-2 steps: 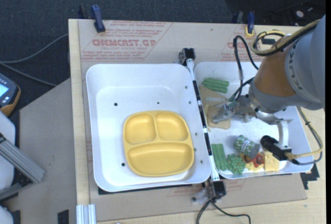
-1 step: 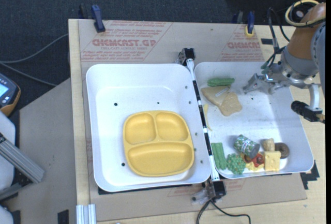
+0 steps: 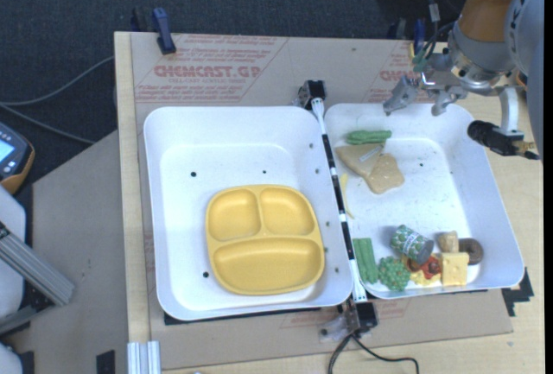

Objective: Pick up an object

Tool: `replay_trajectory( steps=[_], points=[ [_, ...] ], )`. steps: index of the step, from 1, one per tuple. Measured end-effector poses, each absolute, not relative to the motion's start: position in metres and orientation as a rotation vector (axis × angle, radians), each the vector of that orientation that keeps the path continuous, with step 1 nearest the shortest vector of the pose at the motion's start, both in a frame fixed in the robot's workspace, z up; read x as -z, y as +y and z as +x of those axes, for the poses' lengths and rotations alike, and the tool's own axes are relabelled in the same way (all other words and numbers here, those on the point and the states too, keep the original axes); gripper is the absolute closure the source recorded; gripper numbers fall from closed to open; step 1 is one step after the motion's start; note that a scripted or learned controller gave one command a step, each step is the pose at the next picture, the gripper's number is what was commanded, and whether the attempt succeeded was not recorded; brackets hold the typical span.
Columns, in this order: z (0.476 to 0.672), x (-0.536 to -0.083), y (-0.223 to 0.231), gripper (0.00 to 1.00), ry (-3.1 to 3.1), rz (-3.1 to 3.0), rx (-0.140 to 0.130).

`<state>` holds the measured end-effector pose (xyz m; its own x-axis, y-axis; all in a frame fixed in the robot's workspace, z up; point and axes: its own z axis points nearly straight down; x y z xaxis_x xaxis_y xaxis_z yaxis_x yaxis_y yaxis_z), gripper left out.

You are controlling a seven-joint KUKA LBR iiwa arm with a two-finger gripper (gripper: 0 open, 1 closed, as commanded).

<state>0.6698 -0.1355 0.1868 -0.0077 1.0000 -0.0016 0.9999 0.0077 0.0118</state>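
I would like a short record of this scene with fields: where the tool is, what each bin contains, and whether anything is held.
tool position: tool above the far edge of the right bin, fingers spread
held object: nothing between the fingers
left bin: one yellow divided plate
right bin, far part: green pea pod, tan bread slices
right bin, near edge: cluster of small toy foods, green, red, yellow and brown pieces
task state: no object picked up yet
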Motion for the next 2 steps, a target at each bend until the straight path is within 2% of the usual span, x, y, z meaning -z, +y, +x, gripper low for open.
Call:
replay_trajectory(
  steps=[1, 2],
  points=[
    [0.638, -0.084, -0.109, 0.00, 2.221, 2.221, -0.010],
    [0.626, -0.091, -0.106, 0.00, 2.211, 2.215, -0.014]
  ],
)
